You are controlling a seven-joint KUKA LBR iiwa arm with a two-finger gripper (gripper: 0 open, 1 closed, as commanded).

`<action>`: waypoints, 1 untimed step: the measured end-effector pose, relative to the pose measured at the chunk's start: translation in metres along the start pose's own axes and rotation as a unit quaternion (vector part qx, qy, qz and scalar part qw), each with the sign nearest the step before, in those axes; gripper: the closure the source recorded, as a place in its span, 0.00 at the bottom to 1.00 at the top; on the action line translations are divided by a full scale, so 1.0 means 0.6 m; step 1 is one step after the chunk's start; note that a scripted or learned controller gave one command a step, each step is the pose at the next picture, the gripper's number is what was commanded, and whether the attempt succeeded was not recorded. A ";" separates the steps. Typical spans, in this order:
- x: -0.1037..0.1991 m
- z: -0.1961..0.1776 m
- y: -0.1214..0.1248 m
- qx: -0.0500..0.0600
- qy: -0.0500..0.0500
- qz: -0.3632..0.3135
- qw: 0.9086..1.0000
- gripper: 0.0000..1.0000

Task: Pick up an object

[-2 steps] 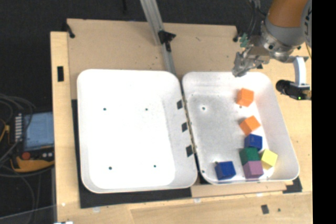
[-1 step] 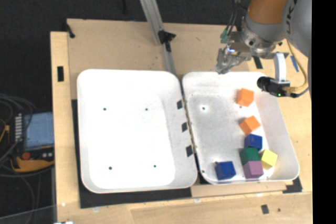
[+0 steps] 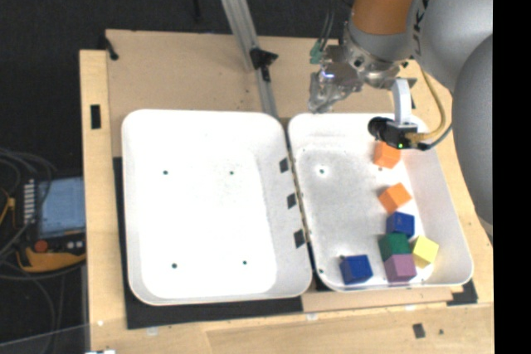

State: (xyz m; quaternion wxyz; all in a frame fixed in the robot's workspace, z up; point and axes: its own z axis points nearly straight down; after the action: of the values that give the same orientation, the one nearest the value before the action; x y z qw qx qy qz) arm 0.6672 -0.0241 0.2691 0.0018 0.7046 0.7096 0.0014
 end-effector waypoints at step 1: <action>0.098 0.023 -0.007 0.003 0.000 0.000 1.000 1.00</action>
State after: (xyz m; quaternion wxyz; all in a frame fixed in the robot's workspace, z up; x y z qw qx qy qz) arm 0.6626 0.0348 0.2551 -0.0004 0.7048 0.7094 -0.0004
